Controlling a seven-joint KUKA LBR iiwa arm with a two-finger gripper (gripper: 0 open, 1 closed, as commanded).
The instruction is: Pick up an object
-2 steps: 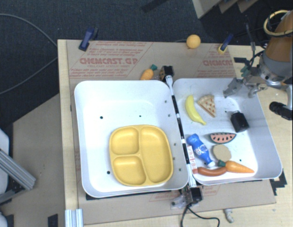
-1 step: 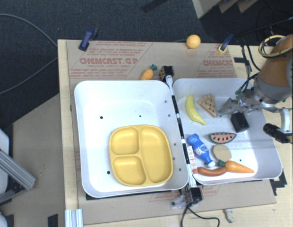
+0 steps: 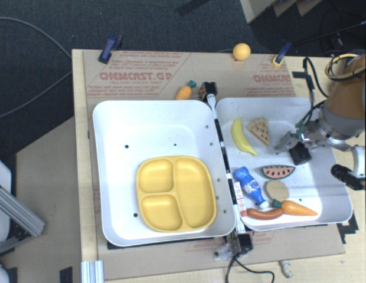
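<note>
Pick not yet made: nothing is seen held.
Gripper (image 3: pixel 295 146) is lowered in the right bin (image 3: pixel 342 208); its opening cannot be told; waffle (image 3: pixel 259 131) just left.

The white bins (image 3: pixel 112 175) look like smooth, glossy plastic; the yellow divided plate (image 3: pixel 176 192) looks matt plastic.

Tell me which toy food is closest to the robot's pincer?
The watermelon slice, red with a dark rind, lies just below the pincer. The waffle piece and banana sit farther to its left.

Yellow ball (image 3: pixel 241 51) (beyond the bins (image 3: pixel 112 158)).
</note>
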